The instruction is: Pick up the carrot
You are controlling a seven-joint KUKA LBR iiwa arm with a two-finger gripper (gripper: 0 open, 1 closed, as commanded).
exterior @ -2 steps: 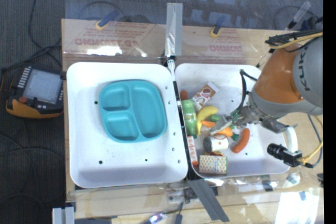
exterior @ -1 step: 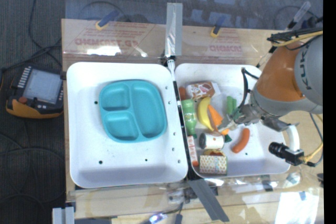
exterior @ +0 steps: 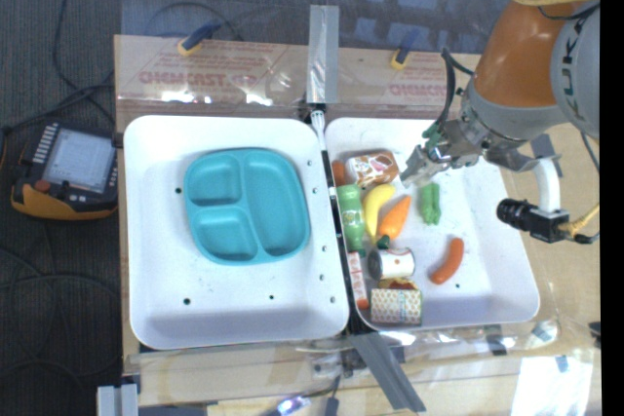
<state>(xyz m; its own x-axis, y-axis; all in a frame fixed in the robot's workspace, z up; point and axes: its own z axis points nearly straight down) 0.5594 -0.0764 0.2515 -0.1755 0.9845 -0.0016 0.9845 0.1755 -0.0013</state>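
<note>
Carrot (exterior: 393, 217) lies in the right bin (exterior: 487, 302), against a banana (exterior: 375, 207), just below-left of the gripper (exterior: 419, 166), which hovers apart from it, apparently holding nothing; finger spread unclear

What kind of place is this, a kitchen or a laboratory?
Most likely a robot laboratory bench, not a kitchen. A grey and orange arm reaches over two white bins; the food in the right one looks like toys, and a control pendant with cables lies on the carpet.
</note>
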